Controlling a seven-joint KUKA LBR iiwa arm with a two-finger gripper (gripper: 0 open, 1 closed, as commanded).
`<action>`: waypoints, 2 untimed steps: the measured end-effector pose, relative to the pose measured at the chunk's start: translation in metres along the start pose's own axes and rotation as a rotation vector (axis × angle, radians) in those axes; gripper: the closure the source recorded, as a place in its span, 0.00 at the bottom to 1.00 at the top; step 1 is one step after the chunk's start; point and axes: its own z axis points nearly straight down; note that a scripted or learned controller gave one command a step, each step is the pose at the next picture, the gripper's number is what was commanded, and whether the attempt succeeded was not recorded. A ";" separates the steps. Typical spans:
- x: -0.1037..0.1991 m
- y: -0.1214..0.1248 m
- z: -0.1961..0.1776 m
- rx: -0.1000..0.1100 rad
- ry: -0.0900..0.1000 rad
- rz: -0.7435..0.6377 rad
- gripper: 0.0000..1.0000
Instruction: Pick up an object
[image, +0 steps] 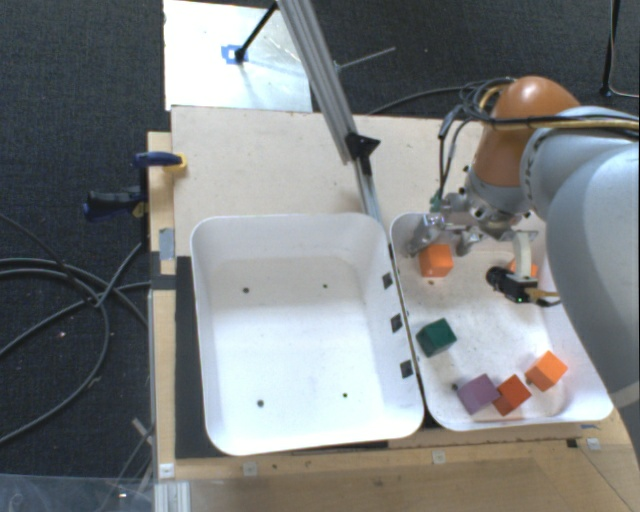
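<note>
The claw (436, 240) hangs low over the far end of the right bin (590, 405), close to the wall shared with the left bin (300, 430). An orange block (436, 261) sits directly under the claw, its top edge meeting the metal tips; whether the tips are spread or pinching the block cannot be told from this angle. Nearer the camera in the same bin lie a green block (436, 337), a purple block (477, 392), a red-orange block (512, 393) and a second orange block (546, 370), all well apart from the claw.
</note>
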 end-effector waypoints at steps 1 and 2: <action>0.000 0.001 -0.011 -0.003 -0.002 -0.004 1.00; -0.041 -0.023 -0.032 -0.018 -0.006 0.006 1.00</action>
